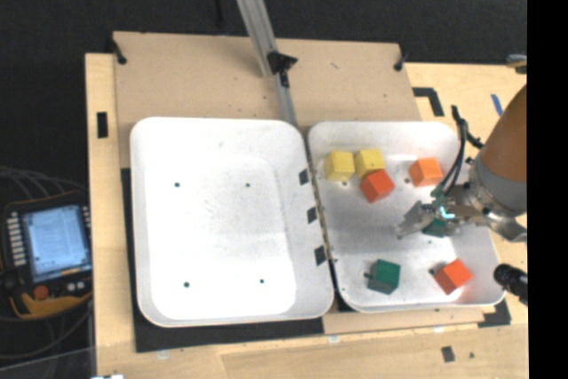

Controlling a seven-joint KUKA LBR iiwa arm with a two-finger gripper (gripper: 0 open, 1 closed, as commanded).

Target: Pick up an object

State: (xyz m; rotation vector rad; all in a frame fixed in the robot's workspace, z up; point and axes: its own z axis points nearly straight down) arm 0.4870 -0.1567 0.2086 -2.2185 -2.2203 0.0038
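My gripper (434,218) hangs low over the right part of the right bin (355,231). A small dark green piece (436,229) shows right under it, partly hidden by the gripper body. Loose blocks lie around it in this bin. Two yellow blocks (340,164) (370,161) sit side by side at the back, with a red-orange block (377,185) just in front of them. An orange block (427,170) lies behind the gripper. A green block (383,275) and a red-orange block (453,276) rest near the front wall.
The left bin (146,191) stands next to the right one, their walls touching at the middle. A slanted metal pole (253,4) rises behind the bins. A handheld pendant with a lit screen (49,244) sits off the bench's left side.
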